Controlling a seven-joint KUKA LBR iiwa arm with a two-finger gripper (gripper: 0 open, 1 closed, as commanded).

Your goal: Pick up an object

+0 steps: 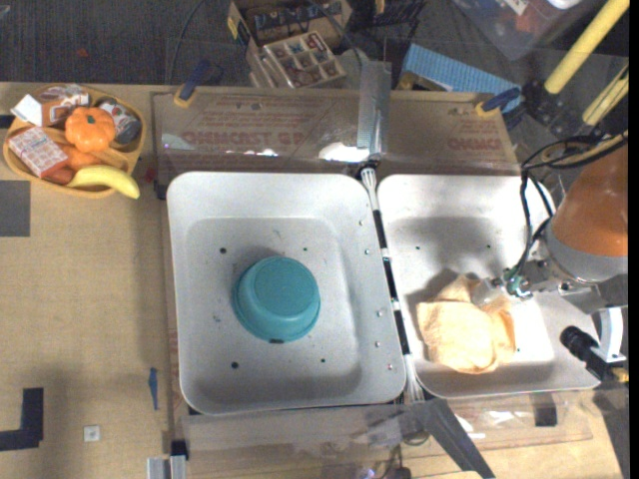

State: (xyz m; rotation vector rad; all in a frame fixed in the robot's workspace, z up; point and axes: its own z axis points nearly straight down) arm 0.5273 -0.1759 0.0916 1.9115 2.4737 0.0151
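**Camera view: gripper low over a pale cloth in the right bin**

Camera view looks down at a slant on two shallow white bins set side by side on a bench. The left bin [200, 218] holds a teal bowl [278, 298], upside down near its middle, standing apart from all four walls. The right bin [449, 203] holds a crumpled pale yellow cloth [457, 332], lying in the near half of that bin, toward the wall shared with the left bin.

The arm [597, 218], grey with an orange band, reaches in from the right. Its gripper [496, 291] is down at the upper right edge of the cloth, touching or just above the fabric; which of the two cannot be told. The fingers are small and blurred against the cloth, so whether the jaws are open, closed or gripping the fabric cannot be told either. No part of the cloth is clearly lifted off the bin floor.

Outside the bins, at the bench's far left corner, a round basket [20, 153] holds a small orange pumpkin [91, 128], a banana [106, 179] and some small boxes. Behind the bins runs a low cardboard wall [260, 128] with blue clamps at its ends.
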